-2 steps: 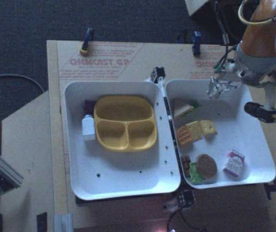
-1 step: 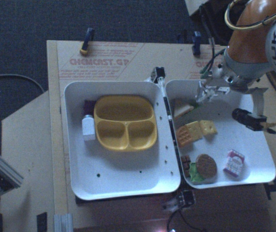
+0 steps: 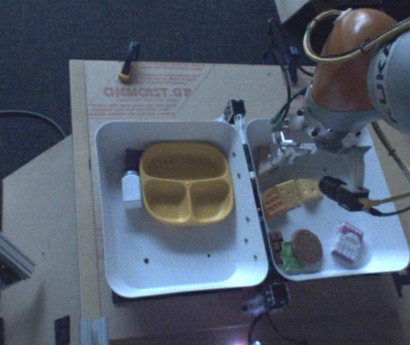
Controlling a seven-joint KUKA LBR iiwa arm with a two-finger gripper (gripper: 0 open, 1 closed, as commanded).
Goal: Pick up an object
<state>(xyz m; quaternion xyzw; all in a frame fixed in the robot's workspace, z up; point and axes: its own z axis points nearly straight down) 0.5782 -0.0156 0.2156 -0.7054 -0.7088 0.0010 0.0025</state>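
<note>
My gripper (image 3: 285, 149) hangs low over the far left part of the right bin (image 3: 388, 254), just above a tan object (image 3: 268, 168) near the bin's left wall. In front of it lie a waffle-like yellow piece (image 3: 274, 200) and a yellow cheese-like block (image 3: 306, 190). A brown burger patty (image 3: 307, 245) on something green (image 3: 291, 259), a small dark brown piece (image 3: 276, 239) and a pink-and-white carton (image 3: 348, 241) lie toward the near edge.
The left bin (image 3: 111, 214) holds a yellow divided tray (image 3: 187, 182), a small white bottle (image 3: 131, 190) and a dark purple thing (image 3: 133, 157) behind it. A yellow-and-black tool (image 3: 128, 62) lies on the board behind the bins.
</note>
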